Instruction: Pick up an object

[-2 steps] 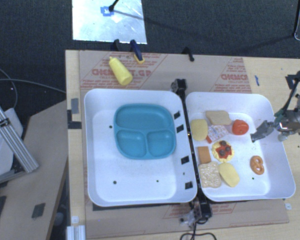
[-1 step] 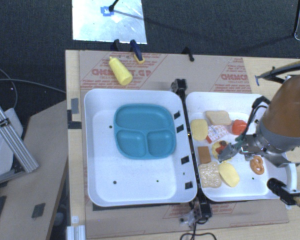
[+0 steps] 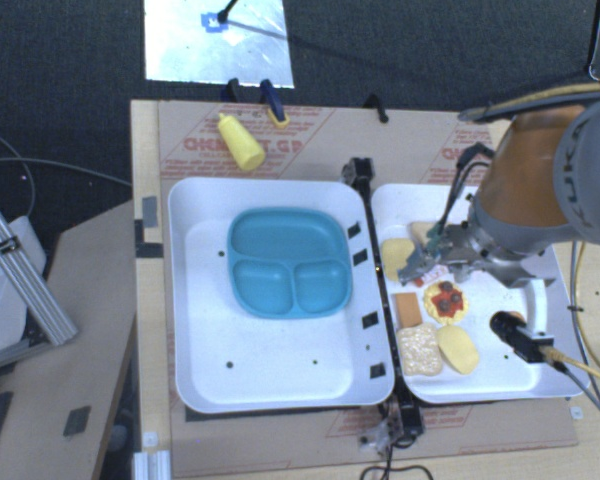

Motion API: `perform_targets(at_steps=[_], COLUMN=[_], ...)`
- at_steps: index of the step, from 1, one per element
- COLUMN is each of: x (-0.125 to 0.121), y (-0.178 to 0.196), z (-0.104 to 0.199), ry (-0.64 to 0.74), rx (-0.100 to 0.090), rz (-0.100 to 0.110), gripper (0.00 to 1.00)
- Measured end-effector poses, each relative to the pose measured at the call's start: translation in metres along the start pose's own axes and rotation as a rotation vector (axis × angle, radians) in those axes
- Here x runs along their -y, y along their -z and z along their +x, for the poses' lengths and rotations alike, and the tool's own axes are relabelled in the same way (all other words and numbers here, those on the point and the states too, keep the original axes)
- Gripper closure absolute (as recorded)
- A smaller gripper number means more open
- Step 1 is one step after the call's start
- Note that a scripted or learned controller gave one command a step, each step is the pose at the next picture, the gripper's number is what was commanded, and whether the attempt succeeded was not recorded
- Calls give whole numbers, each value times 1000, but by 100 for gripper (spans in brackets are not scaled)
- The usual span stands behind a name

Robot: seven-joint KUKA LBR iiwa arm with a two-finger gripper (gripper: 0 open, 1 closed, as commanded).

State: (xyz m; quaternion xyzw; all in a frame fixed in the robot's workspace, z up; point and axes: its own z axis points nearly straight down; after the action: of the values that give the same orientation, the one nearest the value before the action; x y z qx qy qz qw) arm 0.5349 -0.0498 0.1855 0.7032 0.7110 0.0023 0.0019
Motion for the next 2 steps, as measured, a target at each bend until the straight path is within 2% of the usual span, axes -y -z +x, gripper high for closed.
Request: perform_targets(at_steps=[1, 2], x=[28, 26], y=[-1, 10], z=[91, 85], ry=[2, -6], rx=[-4, -1], rz=[8, 3], gripper=[0, 100])
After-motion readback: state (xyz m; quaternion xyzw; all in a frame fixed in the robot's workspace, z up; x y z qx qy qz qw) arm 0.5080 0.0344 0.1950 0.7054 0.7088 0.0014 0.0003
